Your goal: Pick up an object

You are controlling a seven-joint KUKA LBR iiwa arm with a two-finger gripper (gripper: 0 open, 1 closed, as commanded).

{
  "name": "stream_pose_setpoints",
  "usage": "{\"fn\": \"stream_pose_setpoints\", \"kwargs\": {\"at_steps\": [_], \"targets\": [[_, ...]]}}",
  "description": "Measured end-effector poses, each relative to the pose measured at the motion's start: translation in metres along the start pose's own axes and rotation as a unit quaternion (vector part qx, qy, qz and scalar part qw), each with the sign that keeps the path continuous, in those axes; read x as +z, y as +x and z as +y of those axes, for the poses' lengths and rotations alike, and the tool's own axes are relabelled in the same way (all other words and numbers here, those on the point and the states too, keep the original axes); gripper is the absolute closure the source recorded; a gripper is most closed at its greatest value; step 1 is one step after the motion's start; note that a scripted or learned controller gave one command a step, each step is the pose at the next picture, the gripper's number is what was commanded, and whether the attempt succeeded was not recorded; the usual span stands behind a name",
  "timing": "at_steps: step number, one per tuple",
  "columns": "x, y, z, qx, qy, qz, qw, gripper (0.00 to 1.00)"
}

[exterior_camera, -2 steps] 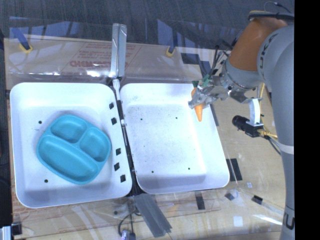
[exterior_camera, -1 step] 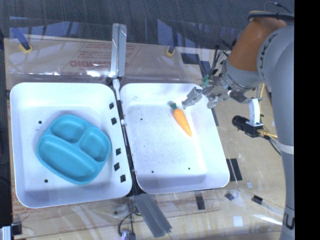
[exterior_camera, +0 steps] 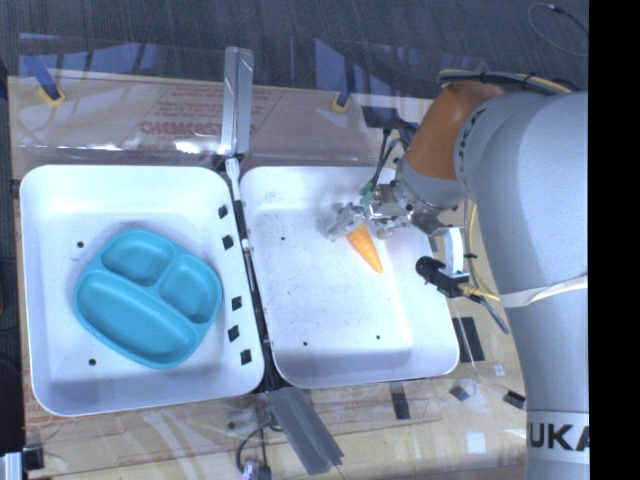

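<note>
Over on the left, the left bin (exterior_camera: pixel 40 298) carried a blue divided plate (exterior_camera: pixel 148 296), lying flat near the middle and well apart from any of the action. Between the two bins ran the grey divider strip (exterior_camera: pixel 238 108), and then came the right bin (exterior_camera: pixel 300 348), where it all happened. There lay the orange carrot (exterior_camera: pixel 367 248), a small cone on the bin floor in the upper right part, pointing down and to the right. And right at its top end sat the gripper (exterior_camera: pixel 350 218), metal parts touching or just above the carrot's blunt end; from this slant it could not be told how those parts stood or whether anything was clamped, and the carrot looked to be resting on the floor rather than lifted. Behind it, the arm (exterior_camera: pixel 520 198) with its orange band (exterior_camera: pixel 440 138) leaned in from the right. The risk, as it looked: the grip was set at the very tip of a tapered, smooth shape, so a squeeze there might squirt the carrot out sideways or tip it, and the arm would rise with nothing. The near bin wall could also catch a sliding carrot.
</note>
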State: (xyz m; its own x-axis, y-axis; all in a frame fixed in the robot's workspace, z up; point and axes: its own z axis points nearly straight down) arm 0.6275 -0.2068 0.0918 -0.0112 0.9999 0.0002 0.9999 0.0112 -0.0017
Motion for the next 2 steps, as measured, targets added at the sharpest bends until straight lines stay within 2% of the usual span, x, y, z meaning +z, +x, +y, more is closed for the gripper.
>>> {"fn": "stream_pose_setpoints", "kwargs": {"at_steps": [1,2], "targets": [[-0.01,0.001,0.001,-0.003,0.0,0.0,1.0,1.0],[-0.121,0.058,0.03,0.001,-0.001,0.0,1.0,1.0]]}}
